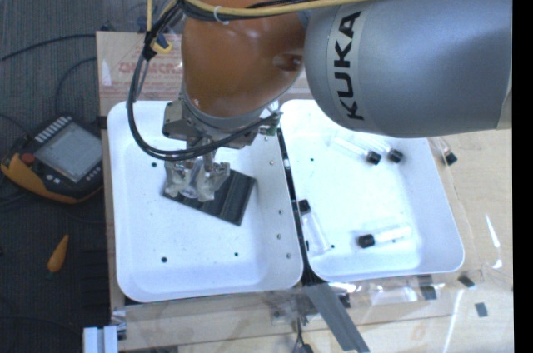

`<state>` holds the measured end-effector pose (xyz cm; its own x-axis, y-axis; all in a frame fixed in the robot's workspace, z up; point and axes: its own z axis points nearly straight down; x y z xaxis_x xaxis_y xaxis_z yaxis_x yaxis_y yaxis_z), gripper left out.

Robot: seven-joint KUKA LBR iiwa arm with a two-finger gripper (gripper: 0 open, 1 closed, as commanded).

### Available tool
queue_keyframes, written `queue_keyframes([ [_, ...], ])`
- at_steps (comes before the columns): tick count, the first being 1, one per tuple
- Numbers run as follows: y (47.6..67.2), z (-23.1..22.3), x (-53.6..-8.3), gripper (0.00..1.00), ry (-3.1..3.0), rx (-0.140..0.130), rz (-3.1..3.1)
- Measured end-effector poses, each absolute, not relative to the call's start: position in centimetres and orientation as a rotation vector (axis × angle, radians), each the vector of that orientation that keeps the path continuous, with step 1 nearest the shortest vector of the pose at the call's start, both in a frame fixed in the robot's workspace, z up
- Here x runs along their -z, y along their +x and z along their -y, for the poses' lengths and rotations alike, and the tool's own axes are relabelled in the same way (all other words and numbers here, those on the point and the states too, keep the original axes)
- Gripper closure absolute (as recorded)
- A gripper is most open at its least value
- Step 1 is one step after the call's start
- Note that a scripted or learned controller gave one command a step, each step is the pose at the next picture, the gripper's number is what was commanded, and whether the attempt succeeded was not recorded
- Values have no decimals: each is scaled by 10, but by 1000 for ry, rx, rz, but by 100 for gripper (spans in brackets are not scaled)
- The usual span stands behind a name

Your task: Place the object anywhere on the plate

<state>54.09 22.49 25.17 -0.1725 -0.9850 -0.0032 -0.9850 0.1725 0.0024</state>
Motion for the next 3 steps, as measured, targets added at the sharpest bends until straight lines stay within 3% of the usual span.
queue_keyframes([
  [1, 483, -196, -232, 100, -2515, -9, -1886],
  [2, 605, -235, -180, 100, -2651, -12, -1679],
  [3, 568, -235, -289, 100, -2747, -8, -1515],
])
